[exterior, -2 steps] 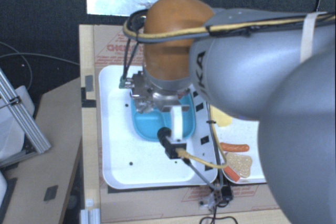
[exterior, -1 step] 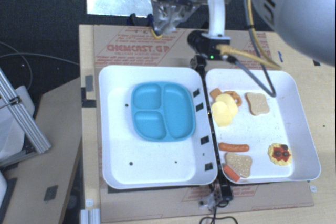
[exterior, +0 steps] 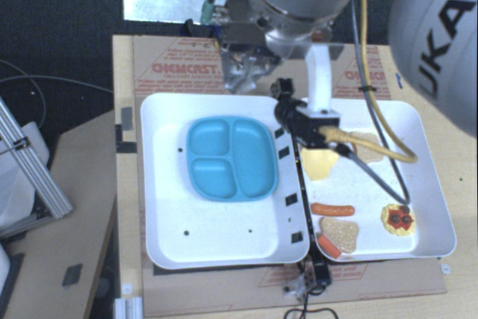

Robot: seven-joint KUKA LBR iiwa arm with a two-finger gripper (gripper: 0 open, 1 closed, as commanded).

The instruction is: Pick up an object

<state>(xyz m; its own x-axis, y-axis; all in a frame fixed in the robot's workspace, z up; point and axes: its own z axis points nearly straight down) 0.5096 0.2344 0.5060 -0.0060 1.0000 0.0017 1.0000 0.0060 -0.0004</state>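
White bins: two are sitting side by side on the surface, the left bin (exterior: 160, 183) at frame centre and the right bin (exterior: 433, 183) toward the lower right, both resting on printed cardboard (exterior: 172, 63).
Blue plate: a divided plate (exterior: 228, 157) is lying flat in the middle of the left bin.
Pickable things: all are lying in the right bin. A pale yellow piece (exterior: 317, 164) is sitting near the dividing wall. A red sausage (exterior: 333, 210) is lying below it, with a tan breaded piece (exterior: 340, 233) just beneath that. A small pizza-like piece (exterior: 397, 220) is sitting well apart, at the lower right.
Gripper: the gripper (exterior: 243, 75) is hanging at upper centre, over the cardboard just beyond the left bin's far rim. It is blurred metal under the wrist, so I cannot tell whether it is wide or narrow, and nothing is visibly being carried.
Step in hand: probably an approach, with no object being reached yet.
Risk, position: the gripper is standing outside both bins, so a straight descent would be closing on cardboard or clipping the rim.
Risk, targets: the sausage and breaded piece are lying close together (a grasp could catch both or nudge one away). The flat plate is offering little to pinch.
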